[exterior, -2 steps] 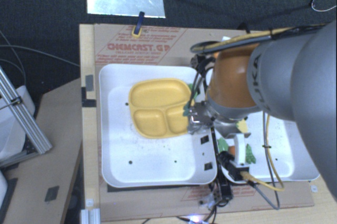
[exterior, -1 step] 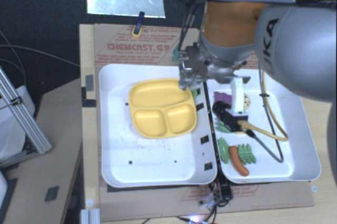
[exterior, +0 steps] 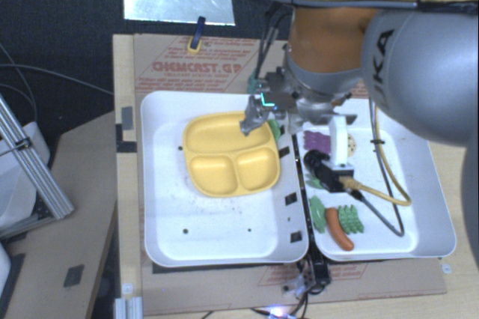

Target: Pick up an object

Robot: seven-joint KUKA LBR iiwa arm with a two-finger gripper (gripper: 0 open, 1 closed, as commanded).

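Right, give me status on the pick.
Pincer over the yellow tray's far right rim, left bin. Nothing seen held. Toy carrot and green toy sit in right bin.

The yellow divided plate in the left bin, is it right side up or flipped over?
Right side up. The yellow divided plate lies flat in the left bin, its three compartments facing up with nothing in them.

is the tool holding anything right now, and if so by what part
It cannot be told. The tool sits at the back right rim of the yellow divided tray in the left bin, but the view does not show the rim between its tips.
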